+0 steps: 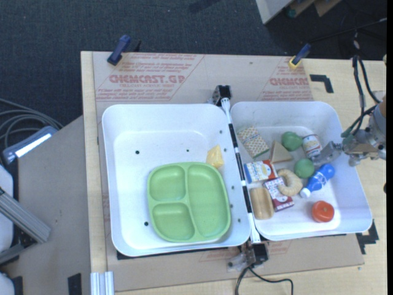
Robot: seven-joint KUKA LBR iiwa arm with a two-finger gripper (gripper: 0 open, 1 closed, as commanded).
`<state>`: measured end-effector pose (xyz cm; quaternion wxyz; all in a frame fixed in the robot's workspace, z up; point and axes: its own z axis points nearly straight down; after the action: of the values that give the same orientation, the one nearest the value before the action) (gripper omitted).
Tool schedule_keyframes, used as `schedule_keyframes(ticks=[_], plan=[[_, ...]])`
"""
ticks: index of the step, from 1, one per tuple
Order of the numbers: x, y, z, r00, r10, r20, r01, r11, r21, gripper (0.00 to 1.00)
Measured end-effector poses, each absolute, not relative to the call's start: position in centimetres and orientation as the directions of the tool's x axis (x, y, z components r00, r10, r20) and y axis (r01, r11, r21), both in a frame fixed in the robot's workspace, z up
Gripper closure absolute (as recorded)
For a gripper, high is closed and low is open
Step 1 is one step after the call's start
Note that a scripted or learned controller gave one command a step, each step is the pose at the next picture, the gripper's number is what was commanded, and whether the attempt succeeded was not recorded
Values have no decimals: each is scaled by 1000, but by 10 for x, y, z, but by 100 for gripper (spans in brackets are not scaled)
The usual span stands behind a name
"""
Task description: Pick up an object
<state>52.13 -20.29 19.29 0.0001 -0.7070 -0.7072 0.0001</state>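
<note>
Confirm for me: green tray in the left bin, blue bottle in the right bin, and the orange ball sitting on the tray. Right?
Not quite. The orange ball lies in the right bin, near its front corner, not on the tray. The camera view shows the green tray in the left bin with its compartments bare, and the blue bottle in the right bin.

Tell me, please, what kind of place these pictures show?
Probably a robotics lab test bench: two white bins clamped side by side on a protective board, toy food and a green divided tray inside, loose cables nearby.
</note>
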Motion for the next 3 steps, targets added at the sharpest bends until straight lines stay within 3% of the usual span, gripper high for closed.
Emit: schedule_keyframes(ticks=[1, 2, 3], plan=[[591, -156, 99, 1, 1000, -4, 1000, 0, 17, 0], [650, -178, 86, -9, 1000, 16, 1000, 9, 2, 0], [665, -109, 87, -2, 1000, 1, 1000, 2, 1, 0]])
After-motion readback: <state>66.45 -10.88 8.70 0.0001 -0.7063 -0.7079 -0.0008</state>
